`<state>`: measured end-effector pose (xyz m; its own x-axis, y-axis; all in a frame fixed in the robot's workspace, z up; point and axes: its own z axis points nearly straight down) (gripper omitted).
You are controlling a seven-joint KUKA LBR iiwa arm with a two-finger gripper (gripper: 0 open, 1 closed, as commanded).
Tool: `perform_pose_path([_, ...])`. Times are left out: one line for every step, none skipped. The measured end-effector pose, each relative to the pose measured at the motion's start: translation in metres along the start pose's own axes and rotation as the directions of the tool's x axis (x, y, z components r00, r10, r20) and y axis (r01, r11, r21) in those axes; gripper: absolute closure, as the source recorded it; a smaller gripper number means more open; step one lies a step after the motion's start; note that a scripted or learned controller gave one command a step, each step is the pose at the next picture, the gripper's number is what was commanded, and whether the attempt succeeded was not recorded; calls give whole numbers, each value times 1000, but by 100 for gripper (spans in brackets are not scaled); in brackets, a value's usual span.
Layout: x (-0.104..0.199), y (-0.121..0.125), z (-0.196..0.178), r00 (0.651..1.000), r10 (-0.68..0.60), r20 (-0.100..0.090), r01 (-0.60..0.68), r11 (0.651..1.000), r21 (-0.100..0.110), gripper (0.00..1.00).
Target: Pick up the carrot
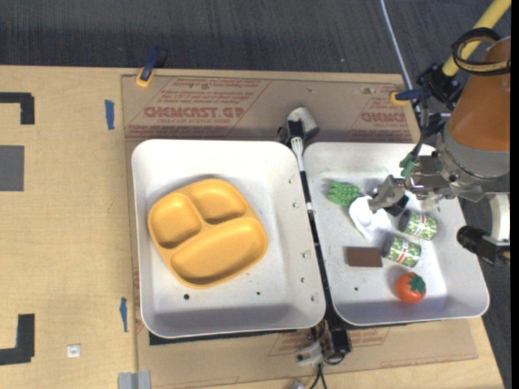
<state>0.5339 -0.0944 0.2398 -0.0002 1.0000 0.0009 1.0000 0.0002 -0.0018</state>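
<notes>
**Hand over the right bin, carrot lying apart near its front edge**

Camera view: you are looking down at a slant on the desk [57, 217], with two white bins side by side on a cardboard sheet [203, 104]. The left bin [154, 168] carries a yellow divided plate [208, 230] near its middle.

The right bin [462, 294] holds the loose things. The grey arm with its orange band [480, 112] comes in from 3 o'clock. The hand [391, 197] sits over the middle of this bin, towards 12 o'clock. From this angle you cannot tell whether the hand is open or closed, and nothing can be seen gripped in it.

Just under the hand, towards 7 o'clock, lies a white object [365, 217]. A green leafy piece [343, 191] lies at 9 o'clock from the hand, close to the bin's inner wall. Two green-and-white cans [403, 250] lie at 5 o'clock from the hand, one just beside the other. A brown block [363, 257] rests at 9 o'clock from the lower can.

The carrot [411, 288], seen as a small orange-red lump with a green top, lies at 5 o'clock in the right bin. It is near the front rim, just below the lower can and apart from the hand.
</notes>
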Motion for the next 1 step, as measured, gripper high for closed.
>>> perform_pose_path([51,-51,56,993,-120,0,120,993,0,0])
